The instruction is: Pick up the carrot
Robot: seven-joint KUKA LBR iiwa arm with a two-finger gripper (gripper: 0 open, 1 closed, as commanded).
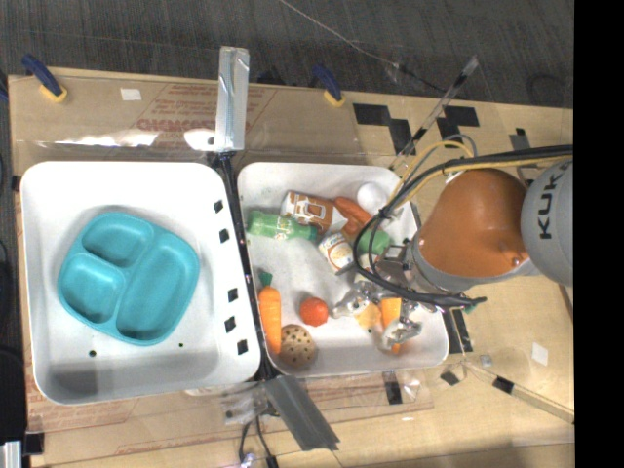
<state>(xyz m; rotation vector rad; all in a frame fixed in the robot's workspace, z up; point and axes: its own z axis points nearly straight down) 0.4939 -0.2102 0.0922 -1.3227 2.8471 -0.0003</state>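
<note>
Camera view — fingers [382, 322] low in right bin, spread unclear — carrot [270, 311] apart.

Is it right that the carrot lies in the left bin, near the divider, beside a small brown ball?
Not quite. The camera view shows the carrot in the right bin, not the left. It does lie near the divider, with the small brown ball beside it.

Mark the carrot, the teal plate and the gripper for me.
carrot [270, 310]: camera view, middle of its orange body.
teal plate [129, 277]: camera view, central divider ridge.
gripper [388, 322]: camera view, between its fingertips, low in the right bin.
</note>
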